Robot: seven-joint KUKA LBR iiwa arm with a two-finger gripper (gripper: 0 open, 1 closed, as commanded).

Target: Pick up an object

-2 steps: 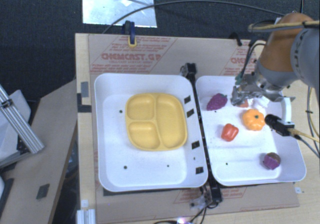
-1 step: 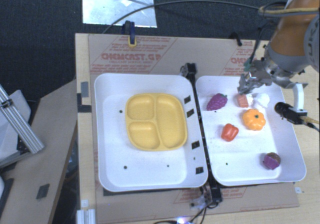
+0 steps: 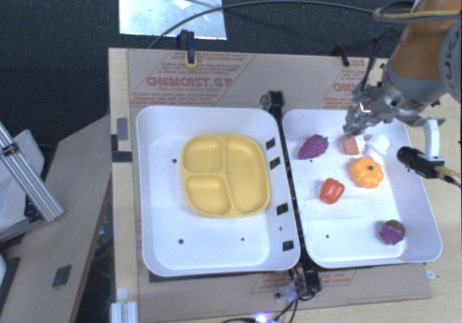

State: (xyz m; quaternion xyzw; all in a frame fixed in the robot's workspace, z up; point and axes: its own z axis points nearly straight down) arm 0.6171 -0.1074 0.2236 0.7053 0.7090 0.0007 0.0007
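Nearest the bench's front edge, a purple toy (image 3: 392,231) sits in the right bin's (image 3: 415,199) front corner, while toward the back edge the gripper (image 3: 356,126) hovers just above a small pink block (image 3: 351,145), its likely target, grasping nothing, whether parted or closed I cannot tell

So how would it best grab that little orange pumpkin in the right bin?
Probably from straight above, closing across the round body of the small orange toy pumpkin at its widest part, below the green stem. It sits upright with open floor on its left and right sides, so fingers could come down there; the pink block lies apart, behind it.
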